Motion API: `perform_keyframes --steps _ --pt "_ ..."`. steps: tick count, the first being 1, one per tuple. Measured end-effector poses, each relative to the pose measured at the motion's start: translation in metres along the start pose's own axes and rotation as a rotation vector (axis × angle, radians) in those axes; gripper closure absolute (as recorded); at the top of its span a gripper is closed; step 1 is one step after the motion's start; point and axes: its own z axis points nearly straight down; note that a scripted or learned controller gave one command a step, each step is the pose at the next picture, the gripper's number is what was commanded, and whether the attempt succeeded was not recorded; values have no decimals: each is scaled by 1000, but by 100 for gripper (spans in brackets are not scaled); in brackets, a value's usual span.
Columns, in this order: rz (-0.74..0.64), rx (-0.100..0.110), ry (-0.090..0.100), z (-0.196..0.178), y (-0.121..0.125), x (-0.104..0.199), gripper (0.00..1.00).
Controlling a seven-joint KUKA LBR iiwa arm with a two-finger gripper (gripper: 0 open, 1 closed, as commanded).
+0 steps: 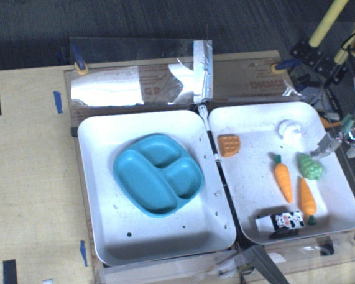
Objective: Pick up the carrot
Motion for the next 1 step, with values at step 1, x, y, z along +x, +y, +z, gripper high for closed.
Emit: perform_keyframes --steps 1 --pt "-116 4 2 114 23 1 0"
